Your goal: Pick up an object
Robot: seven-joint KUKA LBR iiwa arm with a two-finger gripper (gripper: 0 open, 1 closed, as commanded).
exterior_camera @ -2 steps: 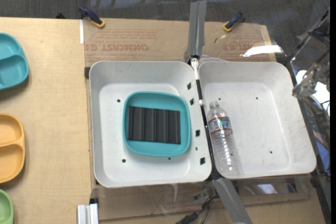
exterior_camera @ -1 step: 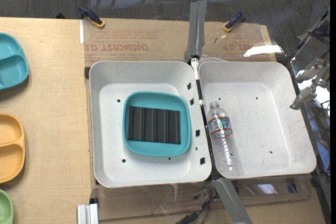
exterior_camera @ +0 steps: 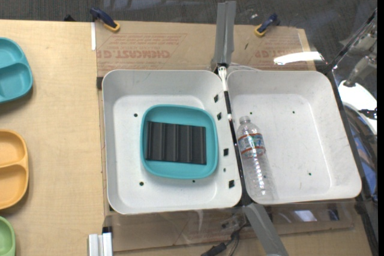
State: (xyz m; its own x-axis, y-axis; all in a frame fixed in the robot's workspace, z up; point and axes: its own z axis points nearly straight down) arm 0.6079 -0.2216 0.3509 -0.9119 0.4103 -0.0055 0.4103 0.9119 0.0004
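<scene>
My gripper (exterior_camera: 360,72) is lost in a blur of grey and white at the right edge, outside the right bin (exterior_camera: 312,129). I cannot tell whether it is released or clenched, and nothing is visibly in its grasp. The bottle (exterior_camera: 252,156) lies on its side in that bin, close along the left wall, cap toward the far side. It looks like clear, light plastic: thin-walled, slick, and likely to roll or dent. I would take it across the labelled middle. The teal tray (exterior_camera: 179,142) in the left bin (exterior_camera: 114,129) looks stiff, flat and harder to grip.
</scene>
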